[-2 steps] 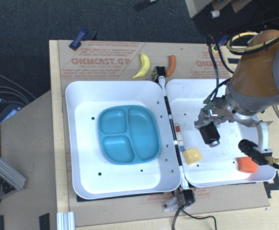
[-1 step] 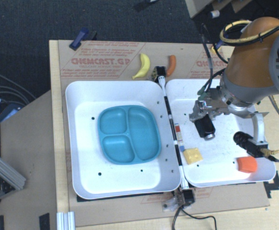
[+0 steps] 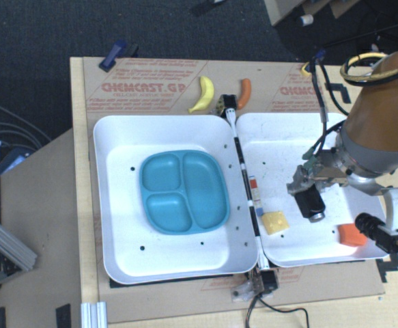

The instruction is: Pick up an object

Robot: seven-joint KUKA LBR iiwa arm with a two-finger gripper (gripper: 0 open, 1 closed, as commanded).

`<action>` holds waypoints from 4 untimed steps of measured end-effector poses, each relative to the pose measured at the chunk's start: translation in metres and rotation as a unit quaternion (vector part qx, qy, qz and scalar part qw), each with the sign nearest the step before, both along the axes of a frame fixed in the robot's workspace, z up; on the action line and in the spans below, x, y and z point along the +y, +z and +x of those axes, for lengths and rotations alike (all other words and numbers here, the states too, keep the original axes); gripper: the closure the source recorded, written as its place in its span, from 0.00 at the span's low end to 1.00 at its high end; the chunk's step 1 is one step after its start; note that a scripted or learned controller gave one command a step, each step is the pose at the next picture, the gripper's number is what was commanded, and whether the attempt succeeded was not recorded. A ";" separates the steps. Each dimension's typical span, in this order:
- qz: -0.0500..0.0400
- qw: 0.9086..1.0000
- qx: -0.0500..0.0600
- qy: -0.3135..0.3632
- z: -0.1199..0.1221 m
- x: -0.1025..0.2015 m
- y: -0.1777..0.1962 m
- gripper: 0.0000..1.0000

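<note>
The left bin [image 3: 110, 183] is largely taken by a blue divided plate [image 3: 184, 191], leaving bare margins around it; the right bin [image 3: 280, 142] lies open far-left, while a yellow block [image 3: 274, 223] and orange block [image 3: 351, 234] crowd its near edge.

Arm [image 3: 383, 108] cut off by right edge; orange block [image 3: 349, 234] partly hidden behind black fixture [image 3: 376, 229].

Fixed above the desk [image 3: 151, 80], looking down at a slant. Far enough back to take in both white bins, left bin [image 3: 117, 183] and right bin [image 3: 280, 135], plus dark floor [image 3: 41, 26] beyond. Arm [image 3: 379, 108] entering from the right.
</note>
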State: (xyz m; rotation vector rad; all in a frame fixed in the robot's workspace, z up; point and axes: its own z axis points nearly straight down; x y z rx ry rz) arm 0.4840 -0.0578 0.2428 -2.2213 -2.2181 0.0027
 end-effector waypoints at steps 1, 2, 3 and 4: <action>-0.001 1.000 -0.002 0.000 0.050 -0.027 -0.009 1.00; 0.000 1.000 0.000 0.000 -0.005 -0.006 -0.040 1.00; 0.000 1.000 -0.002 0.001 0.071 0.023 -0.010 1.00; 0.000 1.000 0.000 0.000 0.061 -0.002 -0.010 1.00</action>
